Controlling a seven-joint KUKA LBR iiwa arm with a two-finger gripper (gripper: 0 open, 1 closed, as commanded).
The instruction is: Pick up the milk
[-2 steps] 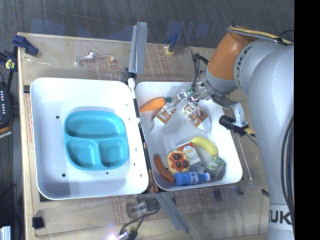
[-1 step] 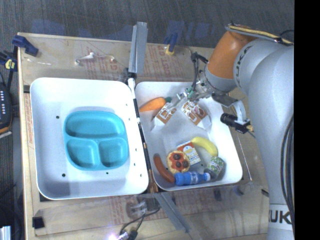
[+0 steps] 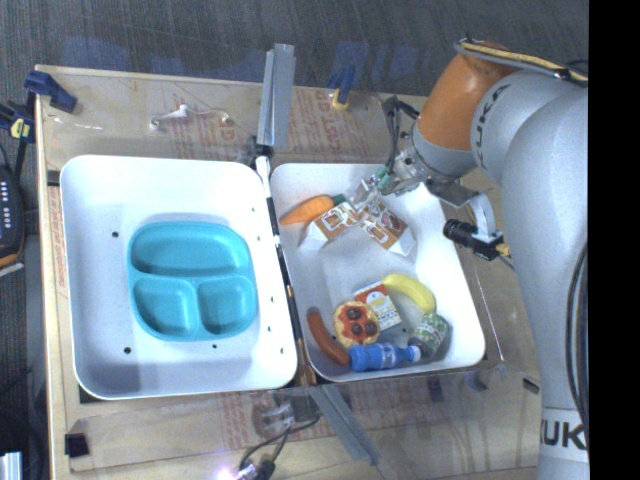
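Right bin, near end: blue bottle lying on its side along the front wall; red sausage at the near left; pizza slice; small carton; banana; a dark round item, unclear, at the near right. Left bin: one turquoise three-compartment tray, flat at centre. Right bin, far end: carrot by the left wall; milk, a brown-and-white carton lying flat, long axis running left-right across the bin, one end toward the carrot. Gripper directly over the milk, fingers low at the carton; their spread and any hold cannot be told.
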